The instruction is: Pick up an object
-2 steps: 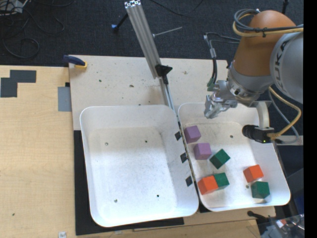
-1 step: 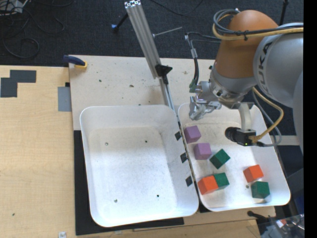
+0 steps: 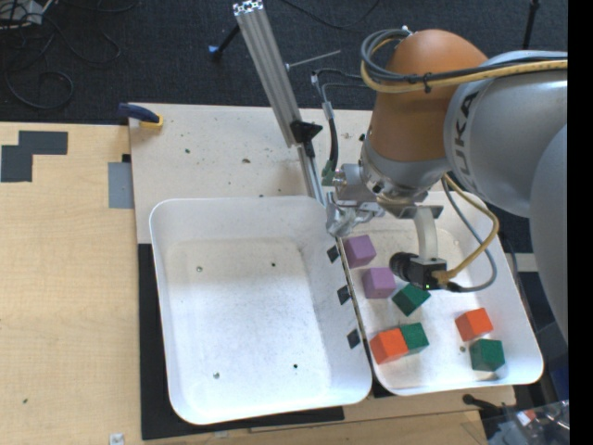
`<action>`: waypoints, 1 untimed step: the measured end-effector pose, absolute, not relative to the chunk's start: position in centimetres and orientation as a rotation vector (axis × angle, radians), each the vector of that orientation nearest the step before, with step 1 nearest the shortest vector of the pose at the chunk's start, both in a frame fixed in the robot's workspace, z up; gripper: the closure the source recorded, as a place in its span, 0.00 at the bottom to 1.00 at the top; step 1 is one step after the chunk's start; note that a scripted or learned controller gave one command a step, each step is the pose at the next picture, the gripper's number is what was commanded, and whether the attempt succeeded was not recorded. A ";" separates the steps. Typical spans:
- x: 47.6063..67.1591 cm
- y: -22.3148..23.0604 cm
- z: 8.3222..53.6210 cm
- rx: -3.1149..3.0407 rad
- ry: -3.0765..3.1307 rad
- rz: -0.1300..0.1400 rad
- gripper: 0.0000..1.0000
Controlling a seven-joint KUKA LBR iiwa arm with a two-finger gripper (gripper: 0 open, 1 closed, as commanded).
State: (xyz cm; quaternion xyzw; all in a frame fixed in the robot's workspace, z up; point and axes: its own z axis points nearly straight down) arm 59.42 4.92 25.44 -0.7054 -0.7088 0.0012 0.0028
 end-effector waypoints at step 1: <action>57.7 9.1 24.7 -2.213 -2.222 0.006 1.00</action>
